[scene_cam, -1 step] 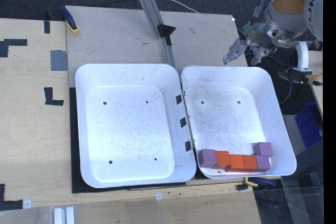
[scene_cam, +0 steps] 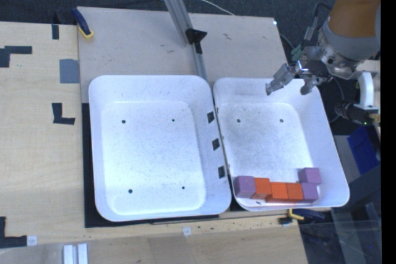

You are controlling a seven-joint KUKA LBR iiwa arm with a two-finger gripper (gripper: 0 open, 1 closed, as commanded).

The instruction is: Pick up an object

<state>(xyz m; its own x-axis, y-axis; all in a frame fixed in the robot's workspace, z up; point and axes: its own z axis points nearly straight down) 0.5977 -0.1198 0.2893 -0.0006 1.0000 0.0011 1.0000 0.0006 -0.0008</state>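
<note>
Several blocks lie along the near wall of the right bin (scene_cam: 322, 127): a purple block (scene_cam: 245, 185) at the left, orange blocks (scene_cam: 279, 190) in the middle, and two purple blocks (scene_cam: 310, 182) stacked at the right. My gripper (scene_cam: 291, 83) hovers above the bin's far right corner, open, with its two fingers spread wide and nothing between them. It is far from the blocks, which sit at the opposite end of the bin.
The left bin (scene_cam: 148, 145) sits beside the right one, with small black clips along the seam between them. A slanted metal rail (scene_cam: 176, 6) rises behind the bins. A blue and yellow clamp (scene_cam: 82, 23) lies at the board's far left corner.
</note>
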